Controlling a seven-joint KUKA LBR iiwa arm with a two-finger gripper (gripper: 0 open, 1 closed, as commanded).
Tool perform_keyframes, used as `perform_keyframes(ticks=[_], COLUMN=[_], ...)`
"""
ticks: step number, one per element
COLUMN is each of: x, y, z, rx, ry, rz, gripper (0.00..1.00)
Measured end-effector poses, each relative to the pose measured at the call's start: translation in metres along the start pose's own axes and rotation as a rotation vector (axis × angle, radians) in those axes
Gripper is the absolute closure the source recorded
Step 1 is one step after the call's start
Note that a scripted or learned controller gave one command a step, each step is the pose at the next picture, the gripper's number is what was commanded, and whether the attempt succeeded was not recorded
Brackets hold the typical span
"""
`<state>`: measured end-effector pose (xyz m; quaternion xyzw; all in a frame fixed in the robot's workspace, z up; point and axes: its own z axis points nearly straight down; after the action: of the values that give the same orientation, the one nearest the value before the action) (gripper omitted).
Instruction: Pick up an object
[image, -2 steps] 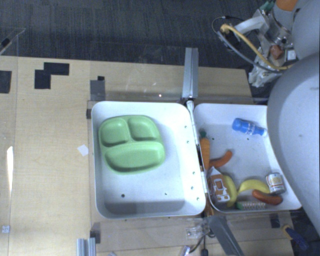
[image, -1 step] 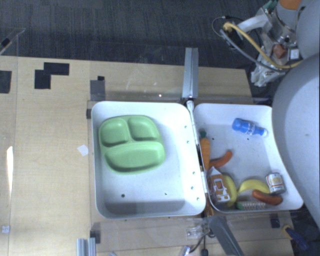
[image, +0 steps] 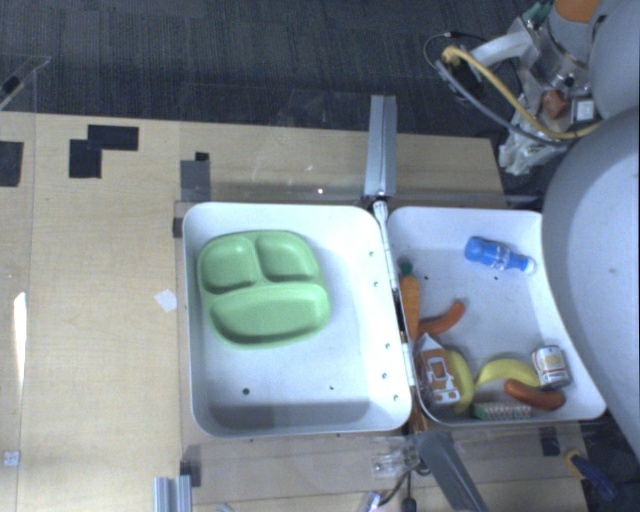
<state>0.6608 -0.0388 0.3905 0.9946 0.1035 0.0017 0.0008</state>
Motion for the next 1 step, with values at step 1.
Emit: perform_keyframes(ticks=[1], x=[-0.0002], y=[0.0129], z=[0.0043], rx=[0.0], ry=[0.0], rz=[0.002], gripper=[1.0])
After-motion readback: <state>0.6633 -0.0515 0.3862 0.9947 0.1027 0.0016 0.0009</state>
